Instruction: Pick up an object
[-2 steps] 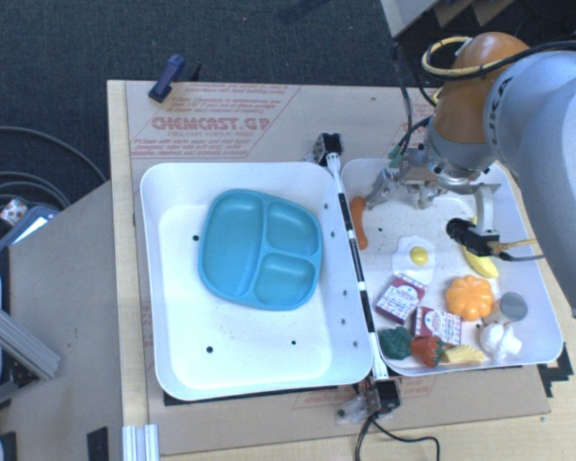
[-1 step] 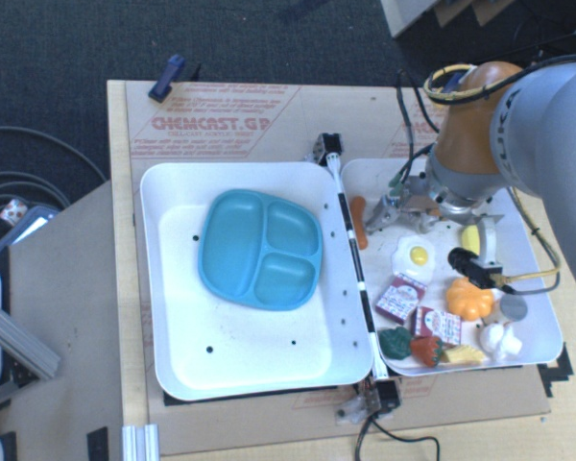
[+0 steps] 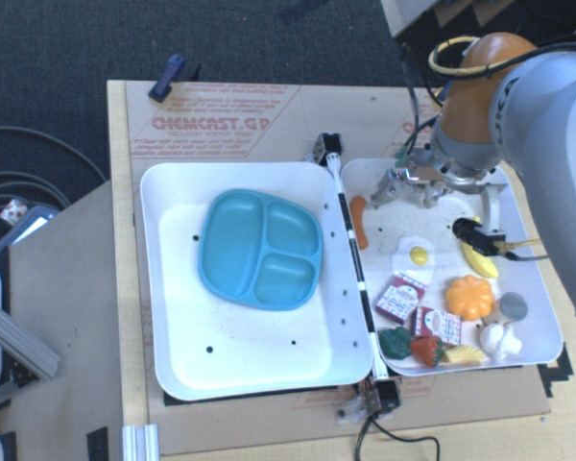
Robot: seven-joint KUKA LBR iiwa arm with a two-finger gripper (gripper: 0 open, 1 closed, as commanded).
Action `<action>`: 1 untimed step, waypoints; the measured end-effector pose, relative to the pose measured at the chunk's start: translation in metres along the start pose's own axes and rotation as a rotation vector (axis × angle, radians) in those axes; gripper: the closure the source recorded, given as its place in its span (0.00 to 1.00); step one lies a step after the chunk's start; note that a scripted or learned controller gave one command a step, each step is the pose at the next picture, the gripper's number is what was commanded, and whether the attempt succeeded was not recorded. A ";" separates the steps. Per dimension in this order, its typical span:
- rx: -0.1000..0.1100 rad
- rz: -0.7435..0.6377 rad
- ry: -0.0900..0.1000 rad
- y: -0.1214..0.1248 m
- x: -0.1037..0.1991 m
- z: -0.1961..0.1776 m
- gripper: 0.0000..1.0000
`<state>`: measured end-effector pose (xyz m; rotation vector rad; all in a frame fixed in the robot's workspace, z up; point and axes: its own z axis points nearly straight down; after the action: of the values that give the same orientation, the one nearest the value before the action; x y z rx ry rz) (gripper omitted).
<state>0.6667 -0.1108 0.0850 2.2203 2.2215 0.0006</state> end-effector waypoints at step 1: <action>0.003 0.001 0.001 -0.035 0.019 0.000 0.00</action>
<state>0.6321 -0.0920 0.0846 2.2235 2.2229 -0.0020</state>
